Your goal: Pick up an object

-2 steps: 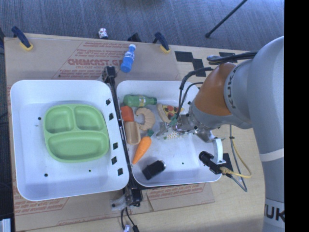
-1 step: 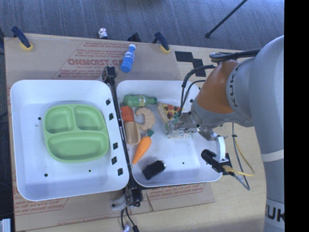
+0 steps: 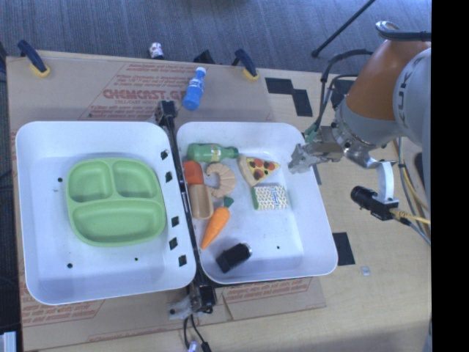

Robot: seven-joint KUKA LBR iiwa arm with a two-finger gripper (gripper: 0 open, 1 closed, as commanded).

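Note:
The right bin [image 3: 315,233] holds several toys. A green bottle [image 3: 211,152] lies at its back, with a pizza slice [image 3: 260,169] and a pale patterned block [image 3: 270,197] to the right. A tan ring [image 3: 220,180], a red piece [image 3: 193,173], a wooden cylinder [image 3: 199,202] and a carrot [image 3: 215,227] lie along the left side. A black block [image 3: 233,256] sits near the front. My gripper [image 3: 302,160] hovers over the bin's right rim, just right of the pizza slice, with nothing seen in it.
The left bin [image 3: 37,262] holds a green divided plate [image 3: 116,200]. A blue bottle [image 3: 193,89] lies on the cardboard behind the bins, and a small pale object [image 3: 155,49] lies farther back. Clamps [image 3: 33,57] hold the board's back edge.

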